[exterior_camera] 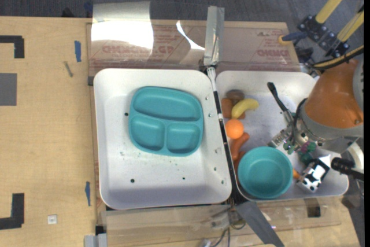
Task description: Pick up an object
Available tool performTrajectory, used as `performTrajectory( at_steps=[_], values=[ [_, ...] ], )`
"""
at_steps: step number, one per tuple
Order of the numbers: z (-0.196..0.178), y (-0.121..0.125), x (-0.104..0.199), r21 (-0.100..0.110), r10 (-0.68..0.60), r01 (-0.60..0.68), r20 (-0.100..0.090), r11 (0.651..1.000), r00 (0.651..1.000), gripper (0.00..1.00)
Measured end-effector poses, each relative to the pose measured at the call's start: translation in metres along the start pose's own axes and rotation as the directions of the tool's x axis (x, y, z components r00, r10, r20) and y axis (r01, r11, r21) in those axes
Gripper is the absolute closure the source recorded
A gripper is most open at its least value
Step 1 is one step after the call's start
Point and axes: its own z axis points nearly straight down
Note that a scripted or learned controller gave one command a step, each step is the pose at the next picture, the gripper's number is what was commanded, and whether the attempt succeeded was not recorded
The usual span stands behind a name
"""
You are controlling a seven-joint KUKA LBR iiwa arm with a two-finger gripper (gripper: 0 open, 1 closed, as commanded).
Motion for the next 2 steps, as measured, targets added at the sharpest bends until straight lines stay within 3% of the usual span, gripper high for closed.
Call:
performTrajectory(
  at_steps=[1,2],
  values=[
    [-0.052,0.013,-0.067,0.028,-0.122,0.123,-0.047,0.992,0.991,1.00],
    [-0.081,-0.036,-0.013,0.036,-0.022,0.024,-0.051,0.999,0.998,1.00]
  ],
)
